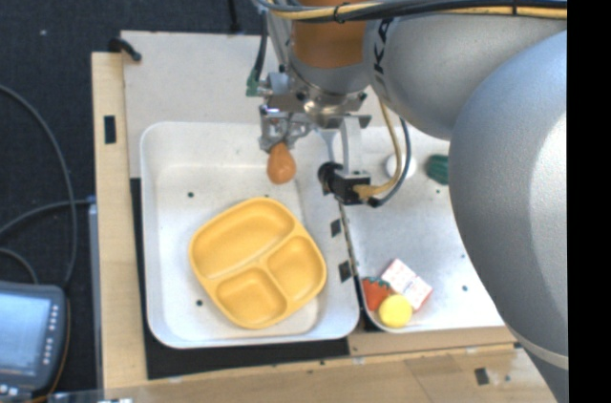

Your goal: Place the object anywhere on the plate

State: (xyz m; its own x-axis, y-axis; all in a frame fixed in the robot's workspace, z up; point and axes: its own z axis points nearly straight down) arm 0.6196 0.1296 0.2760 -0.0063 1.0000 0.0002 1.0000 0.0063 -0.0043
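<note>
Reaching in from the right over the left white bin (162, 201), with the gripper (279, 141) hanging near that bin's back wall. Pinching a small orange-brown egg-shaped object (281, 164) between the fingers, just below the wrist, clear of the bin floor as far as can be told. Sitting below it in the same bin, a yellow three-compartment plate (256, 260), apart from the object. Lying at the right bin's near-left corner, a yellow ball (395, 310), a red piece (374, 293) and a white-and-pink block (405, 281), touching one another. Showing beside the arm, a green item (437, 168).
</note>
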